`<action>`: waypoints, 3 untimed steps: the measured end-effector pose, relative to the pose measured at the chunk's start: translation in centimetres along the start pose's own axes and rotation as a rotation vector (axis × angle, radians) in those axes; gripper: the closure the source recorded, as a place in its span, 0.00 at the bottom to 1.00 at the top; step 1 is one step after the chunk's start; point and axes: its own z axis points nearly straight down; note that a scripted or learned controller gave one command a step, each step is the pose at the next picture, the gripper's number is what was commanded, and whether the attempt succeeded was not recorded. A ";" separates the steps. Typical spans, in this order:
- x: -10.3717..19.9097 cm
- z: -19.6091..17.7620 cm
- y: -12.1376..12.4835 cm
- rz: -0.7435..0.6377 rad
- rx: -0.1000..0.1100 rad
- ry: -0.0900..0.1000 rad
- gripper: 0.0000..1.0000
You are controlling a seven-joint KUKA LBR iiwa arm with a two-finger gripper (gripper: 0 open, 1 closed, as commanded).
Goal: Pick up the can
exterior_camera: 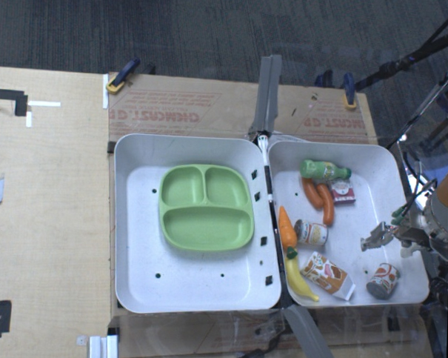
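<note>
A small can [311,233] with a pale label lies on its side near the middle of the right bin [391,167], just right of a carrot [286,228]. A second can-like object [383,281], red and white, lies near the bin's front right corner. My gripper [377,239] reaches in from the right edge. It hangs above the bin floor, right of the small can and just behind the red and white one. It is apart from both, and I see nothing held in it.
The right bin also holds a green bottle [323,170], two orange sausages [321,198], a small red box [343,192], a banana [297,277] and a carton [327,275]. A green divided plate [206,208] lies in the left bin [133,230].
</note>
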 end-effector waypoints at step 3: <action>-0.6 5.6 0.1 -0.163 -0.001 0.002 0.00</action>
